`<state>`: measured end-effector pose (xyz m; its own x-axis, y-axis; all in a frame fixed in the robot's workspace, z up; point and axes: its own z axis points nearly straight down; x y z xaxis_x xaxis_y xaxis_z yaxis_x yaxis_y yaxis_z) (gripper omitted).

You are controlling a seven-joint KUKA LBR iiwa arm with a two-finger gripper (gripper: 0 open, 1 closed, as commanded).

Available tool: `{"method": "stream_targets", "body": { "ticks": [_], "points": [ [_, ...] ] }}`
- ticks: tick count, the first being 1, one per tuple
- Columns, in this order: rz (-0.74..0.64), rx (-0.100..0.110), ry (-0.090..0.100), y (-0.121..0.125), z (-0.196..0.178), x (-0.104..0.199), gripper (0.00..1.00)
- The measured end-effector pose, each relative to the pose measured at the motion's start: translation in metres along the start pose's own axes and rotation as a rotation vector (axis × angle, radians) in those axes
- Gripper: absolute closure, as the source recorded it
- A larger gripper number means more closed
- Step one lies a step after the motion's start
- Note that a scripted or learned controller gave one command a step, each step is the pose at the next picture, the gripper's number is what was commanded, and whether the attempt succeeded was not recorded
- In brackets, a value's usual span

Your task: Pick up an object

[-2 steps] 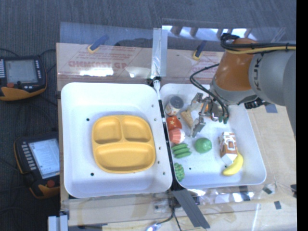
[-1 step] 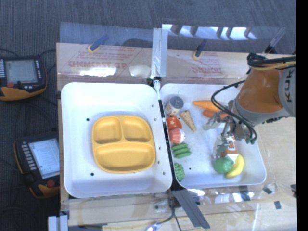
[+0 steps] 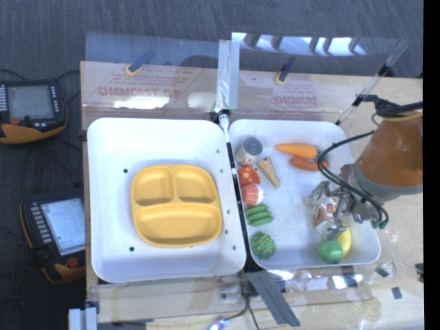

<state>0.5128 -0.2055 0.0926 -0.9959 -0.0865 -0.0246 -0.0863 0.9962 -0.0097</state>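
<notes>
Hand [image 3: 328,212] is low in the right bin [image 3: 295,130], near its front right corner, just above a lime [image 3: 331,251] and banana [image 3: 344,239]. Grasp step, approx. Can't tell if it's open or holding anything. Next: close on one item, lift straight up.

Dark grey carpet floor [image 3: 172,5]; 2 handheld pendants [image 3: 31,105], perhaps controllers.
</notes>
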Motion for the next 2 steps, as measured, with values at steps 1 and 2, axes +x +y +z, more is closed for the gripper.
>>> {"method": "stream_targets", "body": {
  "ticks": [1, 2],
  "points": [
    [0.099, -0.004, 0.008, -0.008, 0.004, -0.076, 0.00],
    [0.175, -0.009, 0.046, -0.005, 0.002, -0.140, 0.00]
  ]
}}
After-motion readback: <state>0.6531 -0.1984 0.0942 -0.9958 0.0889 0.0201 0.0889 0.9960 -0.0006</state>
